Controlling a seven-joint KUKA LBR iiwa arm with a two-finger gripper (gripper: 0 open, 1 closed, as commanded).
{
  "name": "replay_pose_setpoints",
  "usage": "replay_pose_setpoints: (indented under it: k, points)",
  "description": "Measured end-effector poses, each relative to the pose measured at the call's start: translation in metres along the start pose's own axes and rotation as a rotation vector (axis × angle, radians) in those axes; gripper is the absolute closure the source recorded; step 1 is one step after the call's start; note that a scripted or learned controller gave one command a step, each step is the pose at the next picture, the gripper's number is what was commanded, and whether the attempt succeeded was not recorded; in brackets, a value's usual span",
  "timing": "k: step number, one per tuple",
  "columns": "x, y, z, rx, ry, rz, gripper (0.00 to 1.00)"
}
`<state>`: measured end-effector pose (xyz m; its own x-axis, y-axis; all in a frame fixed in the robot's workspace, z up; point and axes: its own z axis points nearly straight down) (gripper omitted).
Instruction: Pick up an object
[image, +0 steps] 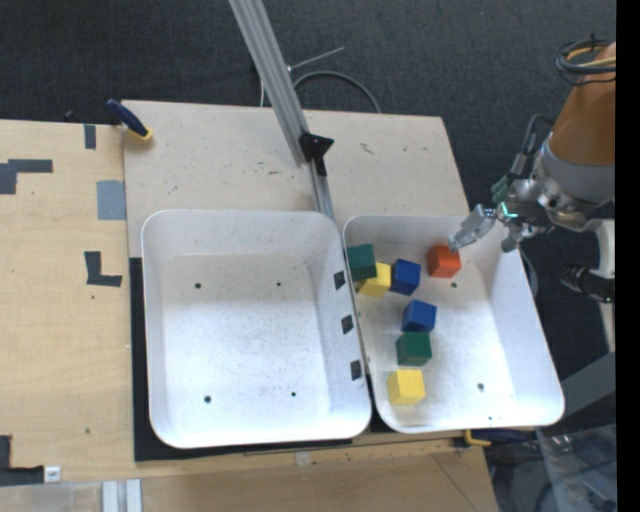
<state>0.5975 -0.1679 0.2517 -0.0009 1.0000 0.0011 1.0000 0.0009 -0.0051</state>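
The camera view looks down on two shallow white bins side by side: the left bin (245, 330) carries only specks, and the right bin (520, 330) holds all the blocks. The arm (585, 130) reaches in from the right, its gripper (492, 226) poised over the far right corner of the right bin. Whether the jaws stand apart or together cannot be told from this angle, but no block sits between them, so by my reading the pick has not yet happened and the whole of the grasp and lift is left to do. The nearest candidate is the red block (444, 261), resting on the bin floor just beside and slightly below-left of the gripper tip, close but seemingly not touching it. Farther left lie a green block (361, 260), a yellow block (375, 282) against it, and a blue block (405, 276); toward the near edge sit another blue block (419, 316), a second green block (413, 348) and a second yellow block (406, 385), all well apart from the gripper. To take the red block, the gripper would likely need a short shift toward it, then a descent.
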Motion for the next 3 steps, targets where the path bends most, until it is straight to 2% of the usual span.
replay_pose_setpoints:
  k: [1,2,3]
  points:
    - [0.000,0.001,-0.002,-0.004,-0.001,-0.001,0.00]
    - [0.004,-0.006,0.060,0.002,0.000,-0.001,0.00]
    - [0.010,-0.005,0.105,0.001,-0.001,-0.001,0.00]
